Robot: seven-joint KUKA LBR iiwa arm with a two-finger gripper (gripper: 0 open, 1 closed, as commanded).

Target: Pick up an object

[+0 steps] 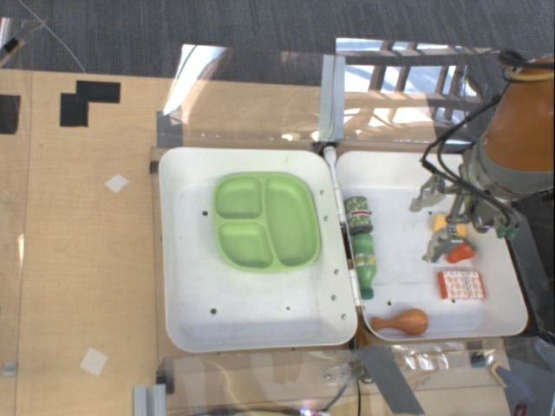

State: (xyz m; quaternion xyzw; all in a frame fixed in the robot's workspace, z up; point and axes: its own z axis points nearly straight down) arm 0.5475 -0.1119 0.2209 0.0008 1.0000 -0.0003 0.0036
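Toys are lying spread out in the right bin [390,176], so each is easy to reach. The gripper [449,230] is hanging with fingers apart, just over a small orange and yellow toy [456,248].

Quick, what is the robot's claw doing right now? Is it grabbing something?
Gripper: open, fingers spread, holding nothing. It hangs in the right bin, just over a small orange and yellow object.
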